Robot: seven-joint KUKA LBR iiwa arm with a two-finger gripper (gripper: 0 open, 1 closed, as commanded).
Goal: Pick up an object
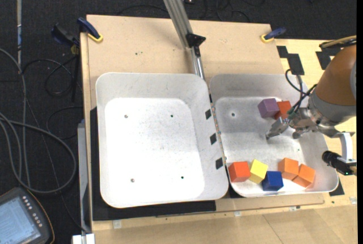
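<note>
The gripper (282, 128) is hanging low in the right bin (244, 95), and whether it's spread or clamped, I cannot tell. The purple block (268, 107) is sitting just up-left of it, an orange block (283, 109) alongside.

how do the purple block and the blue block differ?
Colour: the purple block is pale violet, the blue block deep blue.
Place: purple block sits mid-bin in the right bin, beside the gripper; blue block lies at the near edge.
Neighbours: purple block touches one orange block; blue block sits against the yellow block.
Both are small cubes.
</note>
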